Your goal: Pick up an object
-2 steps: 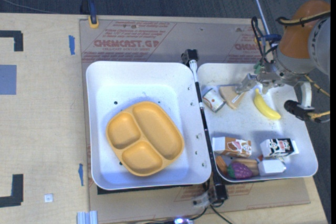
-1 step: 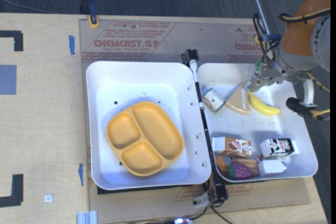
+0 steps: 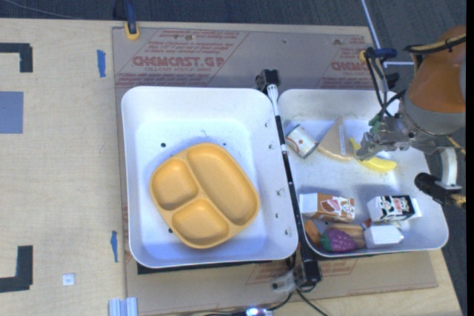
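Two bins point(image 3: 148, 115) on the bench, pincer point(image 3: 379, 138) down low in the right one, sitting right over a yellow banana-ish thing point(image 3: 379, 163). Looks like the reach-and-grab step, banana just under and a touch toward the near side of the tips. Can't tell if spread or pinched, too small and cluttered up there. Left of the pincer: a little white cup point(image 3: 301, 139) and a pale wedge point(image 3: 335, 140). Further toward the near rim: milk carton point(image 3: 395, 208), snack box point(image 3: 335, 206), grapes point(image 3: 339, 239). Probably next: settle onto the banana, squeeze, lift straight up without nudging the wedge
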